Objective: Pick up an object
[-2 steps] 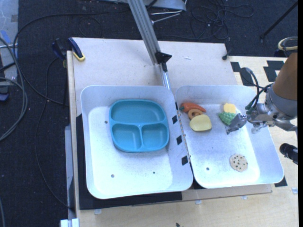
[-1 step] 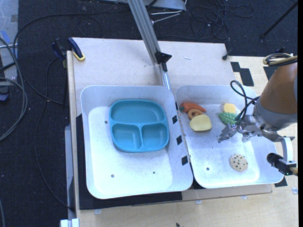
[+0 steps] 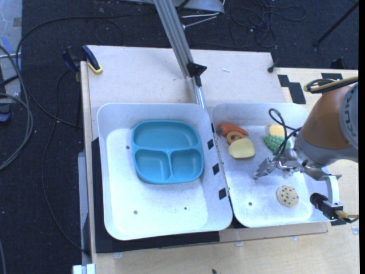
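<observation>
The right bin (image 3: 245,210) holds several small items. An orange and red piece (image 3: 232,131) lies at its far left, with a yellow lump (image 3: 242,148) just in front of it. A yellow and green corn-like piece (image 3: 276,137) sits further right, partly behind the arm's cable. A round speckled cookie (image 3: 287,196) rests near the front. My gripper (image 3: 267,169) hangs low over the bin floor between the yellow lump and the cookie, touching neither. Nothing shows in its grasp.
In the left bin (image 3: 114,210) lies a blue divided plate (image 3: 168,152). A grey metal pole (image 3: 177,36) slants up from the bins' far edge. The arm's orange band (image 3: 331,121) covers the right bin's right side.
</observation>
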You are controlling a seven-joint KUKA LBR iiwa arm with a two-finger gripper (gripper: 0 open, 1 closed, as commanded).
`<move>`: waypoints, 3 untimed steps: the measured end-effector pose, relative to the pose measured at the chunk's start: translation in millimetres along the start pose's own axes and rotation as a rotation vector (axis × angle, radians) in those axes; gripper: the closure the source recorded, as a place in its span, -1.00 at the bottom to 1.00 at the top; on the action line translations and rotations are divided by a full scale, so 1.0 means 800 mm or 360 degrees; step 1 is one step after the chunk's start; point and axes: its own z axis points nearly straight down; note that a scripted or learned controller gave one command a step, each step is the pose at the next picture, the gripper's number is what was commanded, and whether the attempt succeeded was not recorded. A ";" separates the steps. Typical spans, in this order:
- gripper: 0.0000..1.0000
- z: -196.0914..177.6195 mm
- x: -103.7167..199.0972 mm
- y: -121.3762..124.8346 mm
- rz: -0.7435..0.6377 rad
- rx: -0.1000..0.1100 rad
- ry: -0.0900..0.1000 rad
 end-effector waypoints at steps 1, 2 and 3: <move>1.00 -0.017 -0.001 0.001 0.0003 -0.0007 -0.0004; 1.00 -0.096 0.001 0.004 -0.0005 -0.0010 -0.0002; 1.00 -0.168 -0.010 0.000 -0.0003 -0.0011 -0.0004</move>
